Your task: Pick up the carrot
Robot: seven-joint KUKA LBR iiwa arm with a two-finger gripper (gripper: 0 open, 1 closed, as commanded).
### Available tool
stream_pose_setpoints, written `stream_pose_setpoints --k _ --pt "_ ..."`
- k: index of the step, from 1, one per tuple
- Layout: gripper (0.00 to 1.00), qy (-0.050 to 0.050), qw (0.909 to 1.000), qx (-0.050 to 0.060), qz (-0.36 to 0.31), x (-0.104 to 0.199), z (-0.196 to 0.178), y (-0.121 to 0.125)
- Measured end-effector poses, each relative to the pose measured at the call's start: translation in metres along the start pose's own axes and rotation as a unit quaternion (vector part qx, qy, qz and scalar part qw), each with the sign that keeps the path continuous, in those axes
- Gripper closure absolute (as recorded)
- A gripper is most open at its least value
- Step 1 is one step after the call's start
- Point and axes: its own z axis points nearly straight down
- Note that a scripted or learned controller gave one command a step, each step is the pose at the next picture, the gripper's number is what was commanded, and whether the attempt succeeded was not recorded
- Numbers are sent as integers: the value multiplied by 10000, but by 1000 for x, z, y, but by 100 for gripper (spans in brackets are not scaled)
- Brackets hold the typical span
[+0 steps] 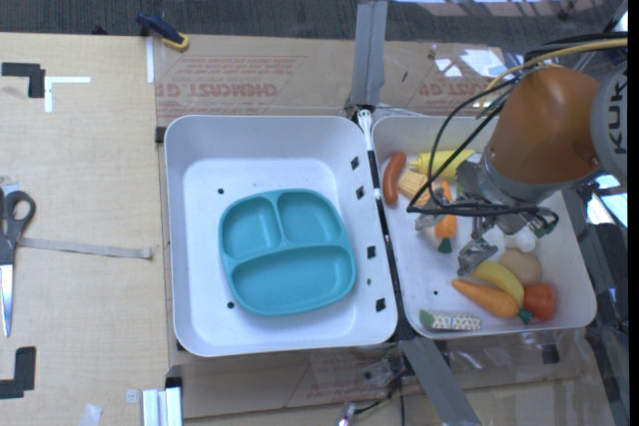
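Hanging low over the right bin (574, 244), the end effector (477, 252) sits among the toy food, and its grey fingers are too small and cluttered to say whether they are open or closed; nothing can be seen between them. Going from the left of the desk (70, 165): a pair of scissors (10, 234) lies at the far edge, then comes the left bin (190, 214), which holds a teal divided plate (290, 252) near its middle. Across the divider, the right bin is crowded. Against its left wall stands a reddish sausage-like piece (393, 177) with a corn cob (411, 183) just beside it, and a small orange piece (445, 226) lies a little below them. The carrot (487, 297) lies toward the front of this bin, tilted, with its thick end to the right, just below the end effector. A yellow banana-shaped piece (501, 279) touches it along its upper side, a pale round piece (521, 264) sits just behind that, and a red tomato-like piece (539, 300) is against its right end. The risk, as I judge it, is that closing here would catch the banana-shaped piece instead, or pinch both together so the carrot slips out on lifting. The smooth, tapering body could also squirt sideways if gripped near its thin end, and the neighbours leave little room for a finger to go down on the upper side.
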Motion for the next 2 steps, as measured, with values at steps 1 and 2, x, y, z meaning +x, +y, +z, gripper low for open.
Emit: stream_pose_setpoints --k 1,2 --pt "100 -26 10000 11 13 -2 -10 -1" --pt "100 -13 9954 7 955 4 -145 17"
